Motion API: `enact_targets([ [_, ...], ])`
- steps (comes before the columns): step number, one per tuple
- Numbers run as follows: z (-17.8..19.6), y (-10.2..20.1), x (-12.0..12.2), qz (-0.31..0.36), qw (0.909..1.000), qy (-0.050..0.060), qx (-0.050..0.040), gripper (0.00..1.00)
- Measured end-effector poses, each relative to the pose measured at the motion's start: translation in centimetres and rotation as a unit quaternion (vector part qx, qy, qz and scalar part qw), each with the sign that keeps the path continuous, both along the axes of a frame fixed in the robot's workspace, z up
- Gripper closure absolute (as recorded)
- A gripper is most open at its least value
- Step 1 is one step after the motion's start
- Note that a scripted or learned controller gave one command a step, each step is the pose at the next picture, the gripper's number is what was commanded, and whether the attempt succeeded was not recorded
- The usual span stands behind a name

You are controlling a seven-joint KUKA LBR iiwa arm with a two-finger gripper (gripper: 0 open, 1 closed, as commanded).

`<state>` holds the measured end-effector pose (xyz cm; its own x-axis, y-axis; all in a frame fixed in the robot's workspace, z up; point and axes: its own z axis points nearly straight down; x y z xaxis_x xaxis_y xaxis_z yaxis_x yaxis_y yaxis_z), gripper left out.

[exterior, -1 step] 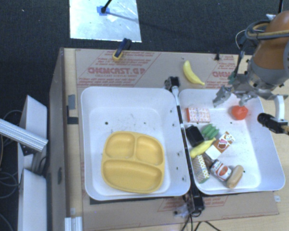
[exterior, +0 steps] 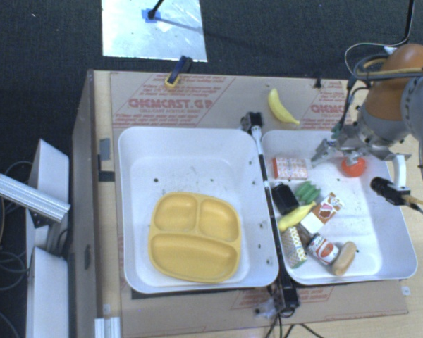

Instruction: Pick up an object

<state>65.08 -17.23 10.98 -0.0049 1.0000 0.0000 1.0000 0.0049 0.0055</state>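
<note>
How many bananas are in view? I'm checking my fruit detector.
2: one banana lies on the bench behind the right bin, outside it; a second banana lies inside that bin, in the cluttered pile, partly covered.

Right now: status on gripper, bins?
Gripper low over right bin, far end, nothing visibly held. Orange-red object just beside it. Yellow tray in left bin.

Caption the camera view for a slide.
KUKA gripper hovers over the right bin of small items; yellow divided tray sits in the left bin.
</note>
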Motion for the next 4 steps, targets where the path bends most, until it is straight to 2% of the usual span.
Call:
enact_targets([
  [1,-0.6,-0.5,-0.2,0.003,1.0000,-0.003,0.0063,0.00],
  [3,-1.2,-0.8,-0.3,0.004,1.0000,-0.002,0.0088,0.00],
  [4,-2.4,-1.7,-2.0,0.006,0.9999,0.001,0.0143,0.00],
])
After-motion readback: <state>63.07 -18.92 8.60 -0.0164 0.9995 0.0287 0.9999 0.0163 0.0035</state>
